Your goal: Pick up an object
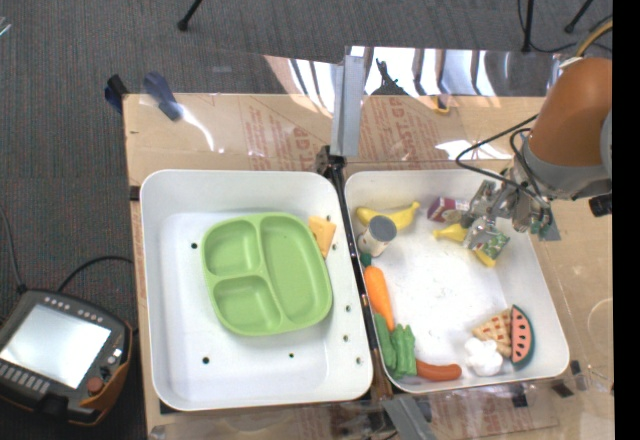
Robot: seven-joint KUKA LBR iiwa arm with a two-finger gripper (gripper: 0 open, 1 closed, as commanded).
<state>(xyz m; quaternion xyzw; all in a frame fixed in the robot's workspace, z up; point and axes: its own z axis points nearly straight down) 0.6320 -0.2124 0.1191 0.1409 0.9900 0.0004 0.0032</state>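
A small green and yellow packet (pixel 489 248) lies at the upper right of the right bin (pixel 545 303), touching or just under the tips of the end effector (pixel 497 218), which hangs directly above it. Whether the end effector is released or clenched, I cannot tell. The step looks like the descent onto a grasp; next it must close squarely on the packet and lift. A yellow wedge (pixel 451 233) sits just left, a banana (pixel 392 216) farther left.
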